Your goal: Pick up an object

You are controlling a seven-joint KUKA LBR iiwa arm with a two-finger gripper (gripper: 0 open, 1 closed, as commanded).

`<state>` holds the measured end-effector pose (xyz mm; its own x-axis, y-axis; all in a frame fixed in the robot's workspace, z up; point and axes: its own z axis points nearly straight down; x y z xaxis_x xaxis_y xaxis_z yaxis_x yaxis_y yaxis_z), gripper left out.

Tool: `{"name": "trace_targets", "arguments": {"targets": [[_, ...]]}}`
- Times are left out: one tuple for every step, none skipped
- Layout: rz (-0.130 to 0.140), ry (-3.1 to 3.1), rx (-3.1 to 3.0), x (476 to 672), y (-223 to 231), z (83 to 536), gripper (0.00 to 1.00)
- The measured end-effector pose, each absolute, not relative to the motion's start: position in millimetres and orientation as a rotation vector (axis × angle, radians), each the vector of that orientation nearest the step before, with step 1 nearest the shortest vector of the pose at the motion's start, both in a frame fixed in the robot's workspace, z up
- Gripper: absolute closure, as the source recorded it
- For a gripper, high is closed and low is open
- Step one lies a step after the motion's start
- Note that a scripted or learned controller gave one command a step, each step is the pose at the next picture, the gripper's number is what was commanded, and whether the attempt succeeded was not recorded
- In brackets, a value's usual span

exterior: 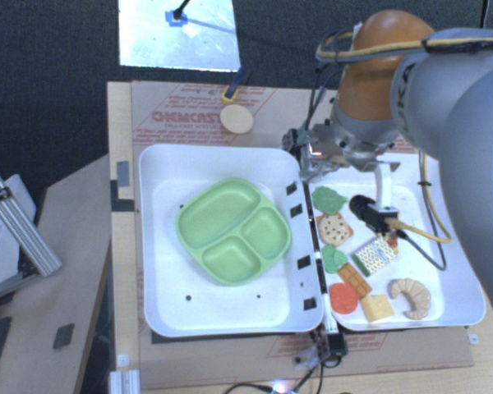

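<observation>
My gripper [310, 164] hangs over the far left corner of the right bin [464, 302], close to the divider between the bins. Just below it lies a green leaf piece [329, 198]. Further toward the front lie a chocolate-chip cookie [334, 229], a second green piece [334, 258], a brown waffle bar [354, 278], a red round slice [343, 299], a yellow cheese wedge [376, 307], a croissant [412, 295] and a small patterned box [375, 255]. Nothing shows between the gripper's tips.
The left bin [160, 302] holds a green divided plate [232, 231]. A round wooden disc [237, 119] with a yellow-blue handle lies on the cardboard behind the bins. The grey arm [460, 121] covers the right bin's far right part.
</observation>
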<state>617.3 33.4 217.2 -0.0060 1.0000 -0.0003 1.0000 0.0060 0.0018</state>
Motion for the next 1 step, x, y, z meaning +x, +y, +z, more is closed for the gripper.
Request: {"name": "trace_targets", "arguments": {"targets": [[0.001,2.221,2.220,614.5,26.8,214.6,1.00]]}}
